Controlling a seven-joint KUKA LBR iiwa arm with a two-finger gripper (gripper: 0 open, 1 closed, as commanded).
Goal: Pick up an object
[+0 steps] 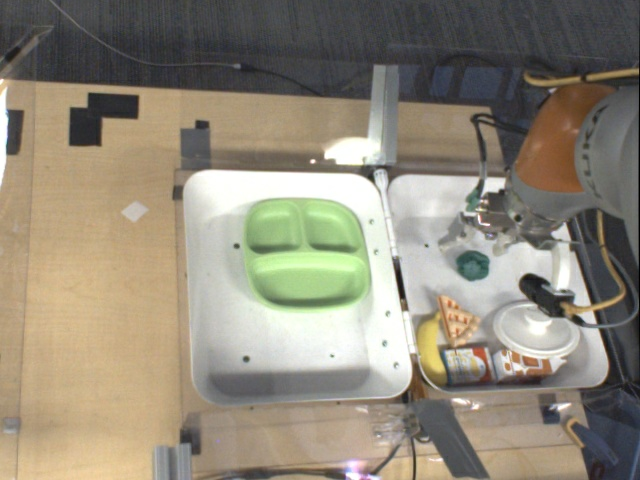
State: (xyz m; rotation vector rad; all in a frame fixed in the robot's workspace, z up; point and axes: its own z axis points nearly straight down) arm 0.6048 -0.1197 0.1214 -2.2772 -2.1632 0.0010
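1. I have the arm (580, 158) low in the right bin (425, 203).
2. The gripper (478, 230) looks splayed open, holding nothing.
3. Just below it sits the small green object (472, 264); I judge this the approach, with descending and closing next.

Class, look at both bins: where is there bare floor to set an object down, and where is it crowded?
Left bin: bare floor all round the green tray, widest along the near edge and left side. Right bin: a bare patch at the far left corner, behind the teal object. Its near end is crowded: banana, pizza slice, can, white lid, with the gripper above the middle.
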